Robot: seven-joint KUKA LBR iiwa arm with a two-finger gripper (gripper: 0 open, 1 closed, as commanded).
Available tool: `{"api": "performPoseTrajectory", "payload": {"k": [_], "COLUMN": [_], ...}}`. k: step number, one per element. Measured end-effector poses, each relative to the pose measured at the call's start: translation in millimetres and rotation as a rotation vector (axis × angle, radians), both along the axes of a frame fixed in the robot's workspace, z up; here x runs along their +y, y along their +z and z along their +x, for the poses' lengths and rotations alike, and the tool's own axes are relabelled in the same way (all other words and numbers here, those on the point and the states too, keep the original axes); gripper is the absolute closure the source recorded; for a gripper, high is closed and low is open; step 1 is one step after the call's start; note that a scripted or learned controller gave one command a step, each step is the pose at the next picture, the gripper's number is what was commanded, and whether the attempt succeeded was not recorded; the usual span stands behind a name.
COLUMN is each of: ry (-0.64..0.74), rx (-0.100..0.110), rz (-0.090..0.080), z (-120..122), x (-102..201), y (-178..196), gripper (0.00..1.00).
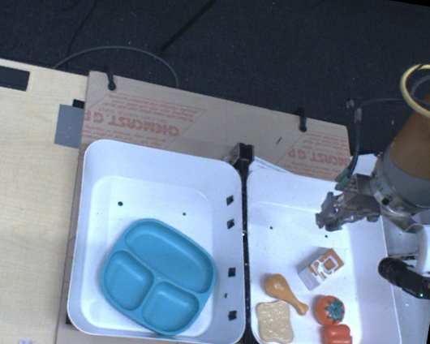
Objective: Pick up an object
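- At the right of the frame the arm [428, 139] reaches in, grey with an orange band, and its gripper [331, 216] hangs over the upper part of the right bin [294, 191].
- The gripper is dark and seen at a slant; whether it is spread or pressed together cannot be told, and nothing is seen held in it.
- Just below the gripper, apart from it, a small carton [321, 268] with orange and white print lies tilted on the right bin's floor.
- Lower and to the left of the carton lies a drumstick [285, 291], its thick end toward the upper left.
- Below the drumstick, just beside it, lies a pale cracker [275, 321].
- In the lower right of that bin sits a tomato [330, 310], and touching it from below is a red pepper [336, 338].
- In the left bin [104, 168] a blue tray [157, 275] with three compartments lies in the lower middle, tilted in the frame.
- Both bins rest on a cardboard sheet [207, 124] with red print, on a pale wooden bench [3, 204].
- A black clip strip [236, 237] runs between the bins, where their rims meet.
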State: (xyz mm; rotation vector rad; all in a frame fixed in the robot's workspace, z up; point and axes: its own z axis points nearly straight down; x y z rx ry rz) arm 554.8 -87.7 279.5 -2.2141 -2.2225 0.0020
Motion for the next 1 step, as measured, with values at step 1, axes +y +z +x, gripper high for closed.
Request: {"api": "performPoseTrajectory", "payload": {"k": [1], "ry": [0.0], "rx": [0.0], "rz": [0.0], "z": [10.2], "x": [45.7], "y": [-6.6], "gripper": [1.0]}}
